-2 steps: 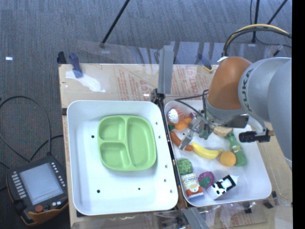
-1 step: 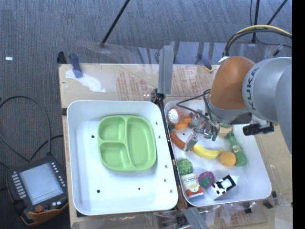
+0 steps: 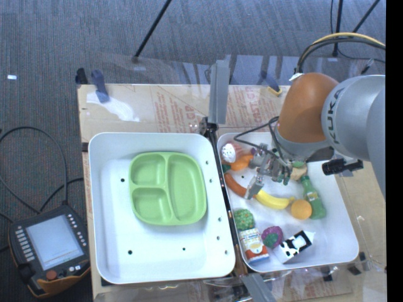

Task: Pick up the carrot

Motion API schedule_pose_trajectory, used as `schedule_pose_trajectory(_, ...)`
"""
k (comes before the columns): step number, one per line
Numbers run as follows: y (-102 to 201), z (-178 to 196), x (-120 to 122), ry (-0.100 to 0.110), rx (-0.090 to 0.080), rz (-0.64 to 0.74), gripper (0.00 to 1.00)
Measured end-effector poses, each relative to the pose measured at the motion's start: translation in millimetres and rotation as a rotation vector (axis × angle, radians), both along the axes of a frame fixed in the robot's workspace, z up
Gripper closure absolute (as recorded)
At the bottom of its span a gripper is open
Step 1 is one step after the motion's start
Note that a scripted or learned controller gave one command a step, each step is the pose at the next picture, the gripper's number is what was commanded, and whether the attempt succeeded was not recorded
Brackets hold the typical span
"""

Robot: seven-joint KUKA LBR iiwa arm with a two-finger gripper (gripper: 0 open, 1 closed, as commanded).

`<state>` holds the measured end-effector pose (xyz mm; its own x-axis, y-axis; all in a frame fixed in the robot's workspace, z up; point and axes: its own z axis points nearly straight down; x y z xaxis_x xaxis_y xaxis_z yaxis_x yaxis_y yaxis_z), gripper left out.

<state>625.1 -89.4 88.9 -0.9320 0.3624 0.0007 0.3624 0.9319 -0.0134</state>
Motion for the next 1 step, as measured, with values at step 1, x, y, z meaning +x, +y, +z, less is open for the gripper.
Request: schedule_pose_trajectory(1,-8.7,0.6,4.0,0.003,-0.003,0.165,0.00)
